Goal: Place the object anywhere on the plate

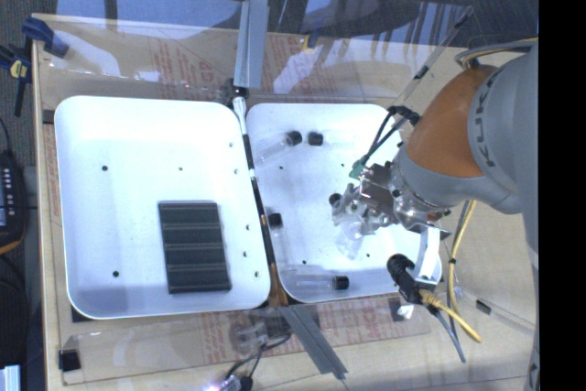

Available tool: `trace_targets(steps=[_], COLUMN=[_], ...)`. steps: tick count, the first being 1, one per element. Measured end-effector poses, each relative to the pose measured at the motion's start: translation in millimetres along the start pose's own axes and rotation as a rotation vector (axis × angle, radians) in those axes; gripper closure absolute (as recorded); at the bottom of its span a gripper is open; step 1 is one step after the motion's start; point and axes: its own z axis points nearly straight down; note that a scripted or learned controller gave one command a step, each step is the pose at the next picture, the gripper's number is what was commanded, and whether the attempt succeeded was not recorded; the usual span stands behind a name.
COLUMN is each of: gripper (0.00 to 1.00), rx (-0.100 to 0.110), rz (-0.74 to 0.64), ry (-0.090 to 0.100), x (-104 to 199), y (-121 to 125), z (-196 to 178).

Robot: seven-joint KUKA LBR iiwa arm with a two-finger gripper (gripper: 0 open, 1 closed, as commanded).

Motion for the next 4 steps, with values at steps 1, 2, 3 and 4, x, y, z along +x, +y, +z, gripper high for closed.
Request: trace_targets(steps=[1, 2, 3, 4], gripper=[1.00, 1.00, 1.00, 1.00], rx=[0.000, 0.001, 0.001, 0.002], rz=[0.011, -0.179, 0.024, 0.293], ry=[-0.002, -0.003, -0.003, -0.004], x=[75.1, 159.5, 296.7, 325.4], y=[-30.6, 30.2, 20.6, 60.5], z=[12.1, 12.6, 113.4, 104.2])
